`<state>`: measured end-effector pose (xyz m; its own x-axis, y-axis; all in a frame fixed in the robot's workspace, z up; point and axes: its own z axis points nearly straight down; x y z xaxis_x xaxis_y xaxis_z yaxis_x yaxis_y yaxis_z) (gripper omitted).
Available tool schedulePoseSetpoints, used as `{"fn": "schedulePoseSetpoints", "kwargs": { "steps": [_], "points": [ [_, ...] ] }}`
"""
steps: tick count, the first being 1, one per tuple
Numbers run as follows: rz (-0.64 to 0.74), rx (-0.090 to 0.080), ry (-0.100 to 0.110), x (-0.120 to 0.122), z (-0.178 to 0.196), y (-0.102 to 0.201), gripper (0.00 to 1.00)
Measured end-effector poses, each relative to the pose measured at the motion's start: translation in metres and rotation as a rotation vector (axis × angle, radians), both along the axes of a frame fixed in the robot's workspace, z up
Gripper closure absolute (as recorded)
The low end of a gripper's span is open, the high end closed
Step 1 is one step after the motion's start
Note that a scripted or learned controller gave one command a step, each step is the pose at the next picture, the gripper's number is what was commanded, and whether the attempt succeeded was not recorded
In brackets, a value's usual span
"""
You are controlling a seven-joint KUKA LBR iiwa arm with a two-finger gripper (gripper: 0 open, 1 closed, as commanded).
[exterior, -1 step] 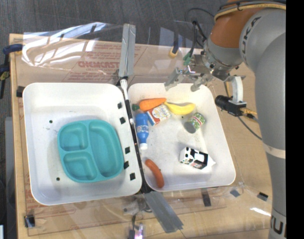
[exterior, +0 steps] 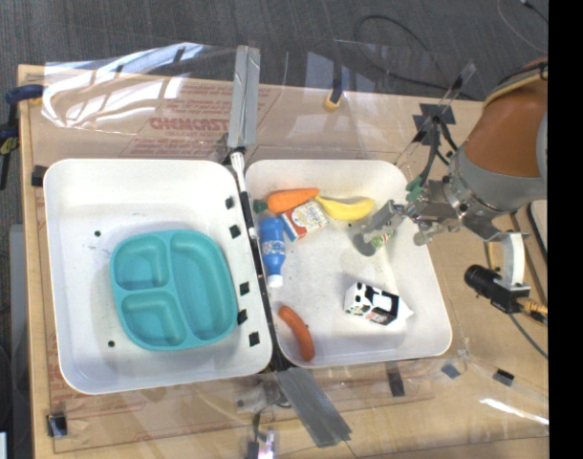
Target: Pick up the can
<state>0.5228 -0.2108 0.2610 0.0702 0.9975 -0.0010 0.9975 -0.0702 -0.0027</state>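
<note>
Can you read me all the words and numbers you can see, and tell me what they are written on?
"CHEMCAST": red print, repeated, on the brown paper sheet behind the bins; only partly readable.
Blue bottle: label too small to read.
Red and white packet: print too blurred to read.
Black and white carton: pattern, no words readable.

Pincer [exterior: 370,236] low, arm [exterior: 502,151] reaching from right.

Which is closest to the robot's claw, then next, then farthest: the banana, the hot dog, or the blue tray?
From the gripper:
1. Banana, just up and left of it in the right bin.
2. Hot dog, near that bin's front-left corner.
3. Blue tray, over in the left bin.
</note>
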Motion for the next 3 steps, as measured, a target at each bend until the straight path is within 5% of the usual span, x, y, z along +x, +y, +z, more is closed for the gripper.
{"fn": "schedulePoseSetpoints", "kwargs": {
  "steps": [1,2,3],
  "points": [
    [0.01,0.0,0.001,0.038,-0.025,0.002,0.0],
    [-0.051,0.001,0.001,-0.007,-0.036,0.004,0.0],
    [-0.06,0.001,0.0,0.052,-0.034,0.019,0.0]
  ]
}}
